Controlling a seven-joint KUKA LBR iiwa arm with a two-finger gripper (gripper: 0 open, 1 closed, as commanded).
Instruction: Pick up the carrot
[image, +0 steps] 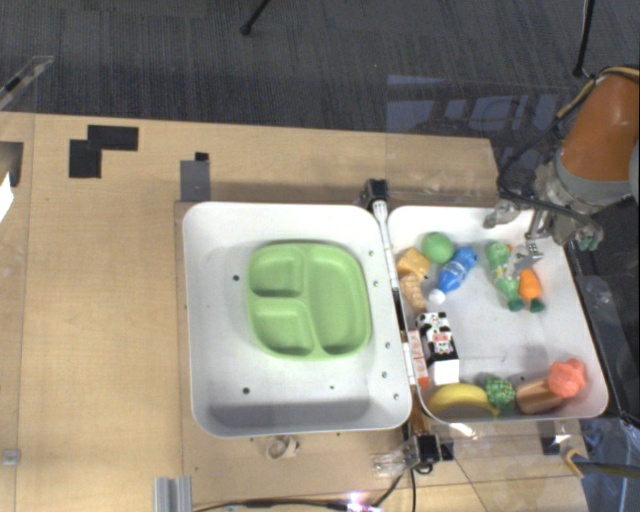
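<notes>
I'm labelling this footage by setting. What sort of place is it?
Probably a robotics lab: a wooden bench on grey carpet bears two white bins, one holding toy food such as a carrot, with a robot arm reaching in.

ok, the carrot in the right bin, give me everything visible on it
The carrot is small, orange, plastic-looking, with a green end pointing toward the bin's near side. It lies near the far right of the right bin, directly below the gripper. A green bottle-like toy lies right beside its left side; contact is unclear.
</notes>
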